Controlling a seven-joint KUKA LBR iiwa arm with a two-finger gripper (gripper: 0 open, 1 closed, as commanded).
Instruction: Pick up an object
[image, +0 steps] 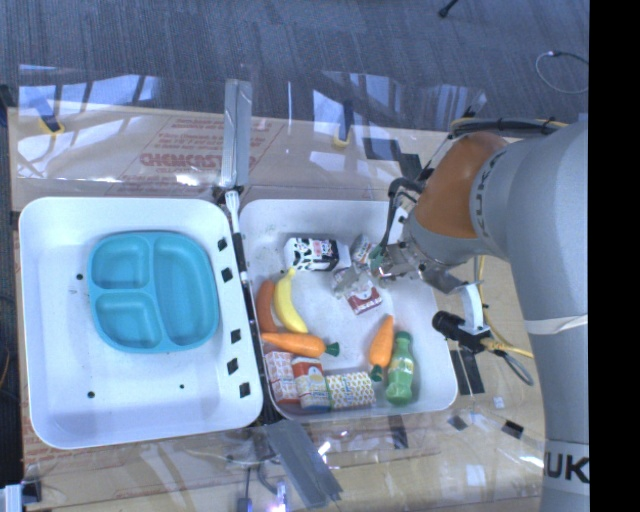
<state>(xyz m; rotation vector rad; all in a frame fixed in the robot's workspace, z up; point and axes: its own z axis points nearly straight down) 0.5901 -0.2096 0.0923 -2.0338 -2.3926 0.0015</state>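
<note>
From the camera above the bench, two white bins stood side by side. The left bin (55, 400) held one blue plate (153, 290), divided into three compartments. The right bin (290, 220) held the clutter: three orange carrots, one yellow banana (288, 303), one green bottle (400, 370), one black-and-white cow-patterned carton (311, 252), one red-and-white packet (366, 299), and what looked like three small printed boxes (320, 386) in a row along the near wall.

The gripper (375, 262) was low in the upper middle of the right bin, at the end of the grey arm (540, 220) that came in from the right with its orange band (455, 185) above the wrist. Whether the gripper was wide, narrow or gripping anything could not be told; its tip was a blur of metal and glare.

The packet lay closest to it, just below the tip: small, flat, crumpled, red with white patches. Whether the two touched was unclear.

The carton sat just to the left of the gripper. The banana leaned against the first carrot (265, 305) by the left wall, with a second carrot (297, 344) lying across below them. The third carrot (382, 340) stood beside the bottle, below the packet.
</note>
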